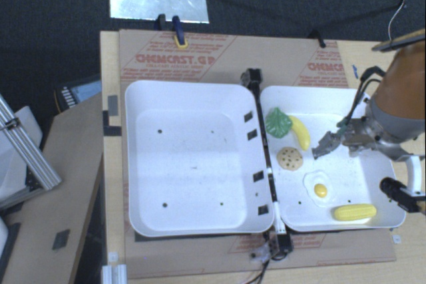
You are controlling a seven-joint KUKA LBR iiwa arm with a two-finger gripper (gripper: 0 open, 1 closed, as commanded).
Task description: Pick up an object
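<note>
Hovering gripper above right bin, beside cookie, banana; finger state unclear.

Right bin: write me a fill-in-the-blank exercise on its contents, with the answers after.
1. The cookie lies in the ____ bin.
2. The green leafy item touches a ____ banana-like piece.
3. The fried egg lies just ____ the cookie in the view.
4. The gripper hovers over the bin, to the ____ of the cookie in the view.

Answers: right; yellow; below; right
</note>
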